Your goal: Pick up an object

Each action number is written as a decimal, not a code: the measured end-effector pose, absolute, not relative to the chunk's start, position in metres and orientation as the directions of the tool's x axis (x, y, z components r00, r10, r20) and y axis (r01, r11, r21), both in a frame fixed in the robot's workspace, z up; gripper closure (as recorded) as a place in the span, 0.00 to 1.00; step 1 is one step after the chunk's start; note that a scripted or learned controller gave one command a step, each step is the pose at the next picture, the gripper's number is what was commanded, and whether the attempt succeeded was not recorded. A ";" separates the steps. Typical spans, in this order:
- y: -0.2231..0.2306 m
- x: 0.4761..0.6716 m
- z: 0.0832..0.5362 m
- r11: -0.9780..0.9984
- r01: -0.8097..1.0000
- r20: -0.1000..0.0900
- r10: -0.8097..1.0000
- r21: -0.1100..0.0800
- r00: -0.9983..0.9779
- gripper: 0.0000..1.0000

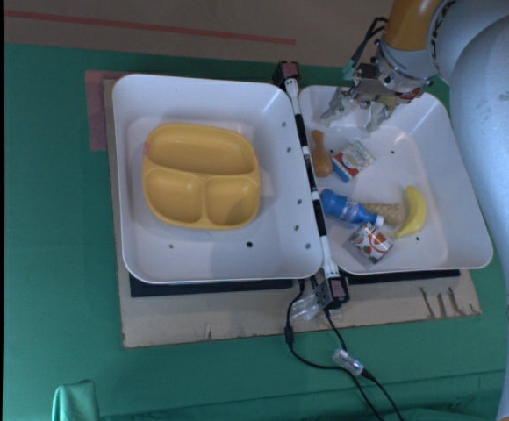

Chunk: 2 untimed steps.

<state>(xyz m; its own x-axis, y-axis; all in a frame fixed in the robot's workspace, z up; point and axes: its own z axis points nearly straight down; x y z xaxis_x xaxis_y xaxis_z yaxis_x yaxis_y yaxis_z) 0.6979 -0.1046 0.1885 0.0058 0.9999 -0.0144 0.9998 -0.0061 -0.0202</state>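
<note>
The task names no particular object, so the likeliest pick is whatever lies closest under the gripper [357,112], which hangs over the far end of the right bin [439,147] with its fingers spread apart and nothing between them. Just below it on the bin floor lies a small white carton [353,160] with red and blue print: it looks light, boxy and fairly stiff, likely to crush a little if squeezed hard, and best taken across its narrow flat sides. Touching or nearly touching the carton on the side toward the bin divider is a small orange-brown piece [321,153], rounded and probably hard plastic, which may roll out of a pinch.

Farther below the gripper lies a blue bottle [346,209], smooth and round, so probably slippery; a grip across its body looks safer than at the neck. A tan, rough-textured piece [390,210] lies between the bottle and a yellow banana [413,211], curved and probably light toy plastic. Nearest the bin's lower edge is a small printed can [370,241], stiff and round.

By count: two white bins, six loose items in the right one, one of each. The left bin [149,253], well off to the gripper's side, holds one yellow divided tray [202,175] with three compartments
</note>
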 end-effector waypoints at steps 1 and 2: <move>-0.112 0.614 0.188 -0.007 1.000 -0.008 1.000 0.017 0.007 0.00; -0.116 0.617 0.204 -0.014 0.999 -0.013 1.000 0.032 0.014 1.00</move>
<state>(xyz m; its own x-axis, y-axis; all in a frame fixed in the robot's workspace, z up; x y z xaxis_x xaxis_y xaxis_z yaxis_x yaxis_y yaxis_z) 0.6171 -0.1158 0.2042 0.0143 0.9998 -0.0132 0.9994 -0.0139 0.0316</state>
